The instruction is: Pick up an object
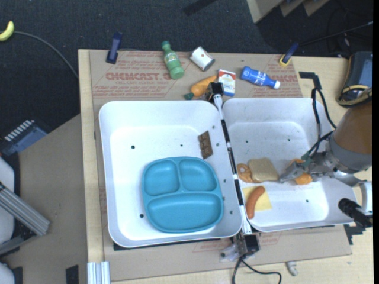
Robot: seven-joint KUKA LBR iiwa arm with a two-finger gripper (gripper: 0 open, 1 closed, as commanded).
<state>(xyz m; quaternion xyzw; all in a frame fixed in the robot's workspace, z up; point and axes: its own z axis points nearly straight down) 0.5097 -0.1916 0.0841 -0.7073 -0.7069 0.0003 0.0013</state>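
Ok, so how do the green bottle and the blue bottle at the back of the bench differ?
The green bottle is green with a pale label; the blue bottle is blue with a white cap end. The green bottle lies behind the left bin, its neck pointing toward the far edge; the blue bottle lies behind the right bin, lengthwise across the view. Both are small, lie on their sides on the bench board, outside the bins.

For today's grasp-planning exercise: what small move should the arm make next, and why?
Probably lower slightly onto the small orange piece. The gripper sits low in the right bin, right beside that piece and near the toast slice, and nothing is visibly between its fingers.
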